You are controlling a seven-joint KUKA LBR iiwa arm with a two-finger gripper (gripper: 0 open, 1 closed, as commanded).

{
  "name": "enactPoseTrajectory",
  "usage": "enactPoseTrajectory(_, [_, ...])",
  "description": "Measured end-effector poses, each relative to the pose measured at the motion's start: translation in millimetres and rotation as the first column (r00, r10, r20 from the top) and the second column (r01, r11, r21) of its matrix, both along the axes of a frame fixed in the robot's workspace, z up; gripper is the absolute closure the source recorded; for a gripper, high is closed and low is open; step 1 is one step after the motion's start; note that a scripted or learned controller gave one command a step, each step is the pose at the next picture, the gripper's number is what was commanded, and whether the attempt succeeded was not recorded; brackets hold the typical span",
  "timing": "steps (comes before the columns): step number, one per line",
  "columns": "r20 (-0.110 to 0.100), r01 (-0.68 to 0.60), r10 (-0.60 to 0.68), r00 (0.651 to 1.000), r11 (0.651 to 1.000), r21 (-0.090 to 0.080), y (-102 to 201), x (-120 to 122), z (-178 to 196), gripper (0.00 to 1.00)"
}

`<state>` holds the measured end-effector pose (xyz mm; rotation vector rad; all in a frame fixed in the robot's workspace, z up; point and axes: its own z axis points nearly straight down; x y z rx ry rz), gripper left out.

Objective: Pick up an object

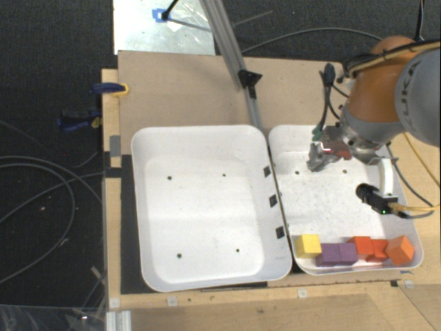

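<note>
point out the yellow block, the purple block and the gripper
yellow block (308, 245), camera view, on the middle of its top face
purple block (337, 254), camera view, on the middle of its top face
gripper (317, 158), camera view, at its tip over the right bin

The gripper (318, 158) hung over the far part of the right bin (303, 192). Well toward the near rim from it lay a row of blocks: yellow block (308, 245), purple block (336, 254), and orange blocks (386, 249) (how many was unclear).

Dark carpet floor (48, 40), loose cables (41, 185)
</note>
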<state>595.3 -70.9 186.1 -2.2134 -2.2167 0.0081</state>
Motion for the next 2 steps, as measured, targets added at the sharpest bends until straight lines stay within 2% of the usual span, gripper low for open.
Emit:
enactPoseTrajectory(1, [0.012, -0.012, 0.012, 1.0, 1.0, 0.0, 83.2, 6.8, 4.4, 1.0])
enactPoseTrajectory(2, [0.013, -0.01, 0.01, 1.0, 1.0, 0.0, 132.7, 15.2, 4.5, 1.0])
